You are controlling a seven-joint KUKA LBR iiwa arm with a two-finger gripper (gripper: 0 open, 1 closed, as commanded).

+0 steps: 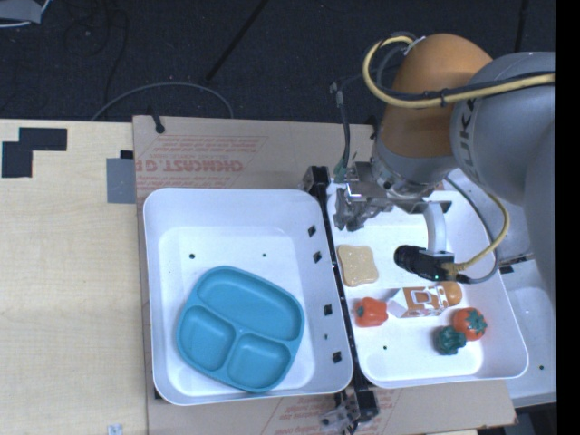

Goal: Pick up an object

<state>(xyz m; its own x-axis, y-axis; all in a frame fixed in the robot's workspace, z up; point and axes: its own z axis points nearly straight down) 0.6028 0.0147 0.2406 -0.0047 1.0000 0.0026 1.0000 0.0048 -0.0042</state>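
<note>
pincer (pixel 355 214) over right bin (pixel 507 356), above toast (pixel 357 265)

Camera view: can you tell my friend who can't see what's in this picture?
A grey robot arm's gripper hangs over the right white bin, near a slice of toast and other toy food. The left white bin holds a blue divided plate.

The arm (pixel 471 116) runs out of frame at the right edge, its bulk covering the far right corner of the right bin (pixel 507 361). The gripper (pixel 355 208) is too dark and cluttered to read. Beside the arm, the print on a small carton (pixel 422 301) is too small to tell.
</note>
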